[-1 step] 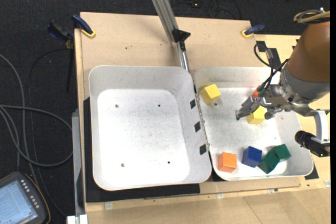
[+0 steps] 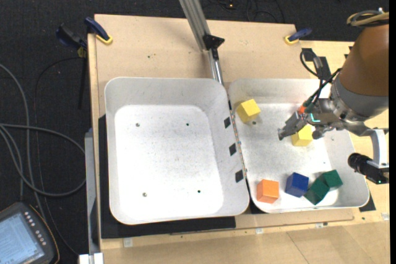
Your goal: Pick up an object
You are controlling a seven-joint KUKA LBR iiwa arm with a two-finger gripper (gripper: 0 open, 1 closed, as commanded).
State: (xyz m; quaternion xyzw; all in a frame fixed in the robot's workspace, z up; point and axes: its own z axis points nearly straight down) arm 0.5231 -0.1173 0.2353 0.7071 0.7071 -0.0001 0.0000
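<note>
Two yellow cubes; gripper (image 2: 296, 131) apparently touches one (image 2: 302, 136) (right bin (image 2: 272, 91)).

Single fixed camera above the bench (image 2: 161, 40), looking down at a slant. Both white bins (image 2: 117, 151) lie in frame; the arm (image 2: 368, 71) enters from the right.

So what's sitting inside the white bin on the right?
The right bin holds two yellow blocks, an orange block, a blue block and two green blocks. The tool partly covers one yellow block.
</note>
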